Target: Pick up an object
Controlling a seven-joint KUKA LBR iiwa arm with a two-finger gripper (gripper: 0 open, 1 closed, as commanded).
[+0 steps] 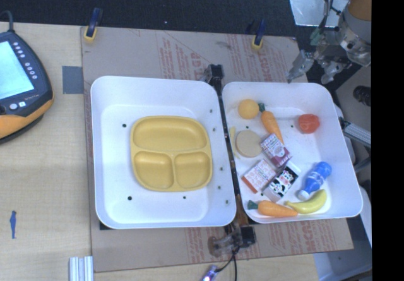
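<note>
My gripper (314, 72) hovers over the far rim of the right bin (349, 166), open, with nothing between its fingers. Below it in that bin lie a red tomato (308, 123), a yellow lemon (248, 108), a carrot (271, 124), a beige round disc (248, 143), two pink packets (274, 148) (257, 176), a cow-patterned carton (283, 183), a blue bottle (314, 179), a banana (310, 203) and a second carrot (274, 209). The tomato is the nearest object to the gripper.
The left bin (110, 147) holds a yellow three-compartment tray (171, 151). A teach pendant (19, 84) lies at the far left of the bench. Clamps (92, 24) (258, 33) pin the cardboard sheet at the back.
</note>
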